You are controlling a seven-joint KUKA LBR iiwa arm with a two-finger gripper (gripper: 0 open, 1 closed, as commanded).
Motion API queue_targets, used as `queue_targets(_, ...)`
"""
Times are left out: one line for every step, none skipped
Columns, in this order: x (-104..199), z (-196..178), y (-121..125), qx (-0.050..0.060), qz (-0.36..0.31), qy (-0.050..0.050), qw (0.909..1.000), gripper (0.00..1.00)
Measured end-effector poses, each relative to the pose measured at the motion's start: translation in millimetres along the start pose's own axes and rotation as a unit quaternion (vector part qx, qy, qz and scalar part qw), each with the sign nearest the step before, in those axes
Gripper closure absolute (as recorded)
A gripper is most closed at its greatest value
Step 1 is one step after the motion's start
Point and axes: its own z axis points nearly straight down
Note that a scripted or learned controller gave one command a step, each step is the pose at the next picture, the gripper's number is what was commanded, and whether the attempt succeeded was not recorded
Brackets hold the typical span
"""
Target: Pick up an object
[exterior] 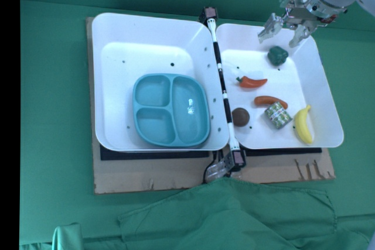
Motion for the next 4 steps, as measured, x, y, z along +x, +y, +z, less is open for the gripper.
queue_targets(-2,121,25,-0.002,0.0,-0.001,1.0,0.0)
queue_targets(13,126,-27,-0.008,0.0,-0.003,1.0,0.0)
queue_targets(-3,126,-78,-0.009,0.0,-0.003,1.0,0.0)
queue_targets(-4,113,-77,-0.013,0.002,-0.004,0.9999,1.0)
